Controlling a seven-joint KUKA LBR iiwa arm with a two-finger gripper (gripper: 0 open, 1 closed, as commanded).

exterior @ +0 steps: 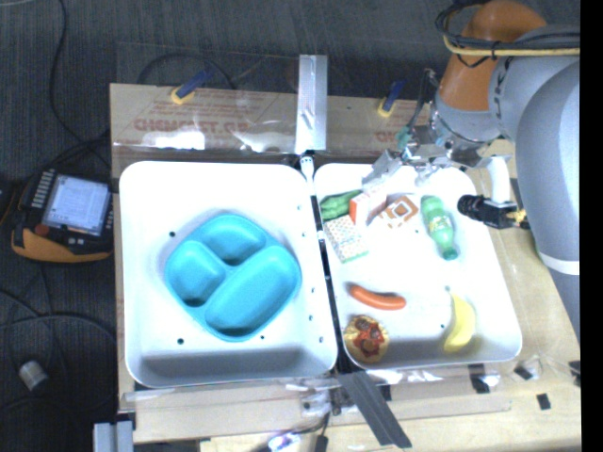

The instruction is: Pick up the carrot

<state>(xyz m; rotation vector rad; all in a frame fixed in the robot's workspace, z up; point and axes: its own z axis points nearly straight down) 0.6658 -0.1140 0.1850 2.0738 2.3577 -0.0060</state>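
The carrot [378, 298] lies flat on the floor of the right bin [490, 281], near its front, just above a round brown pastry [366, 337] and left of a banana [460, 324]. The tool [388, 172] hangs over the bin's far edge, well apart from the carrot; whether it grips anything cannot be told.
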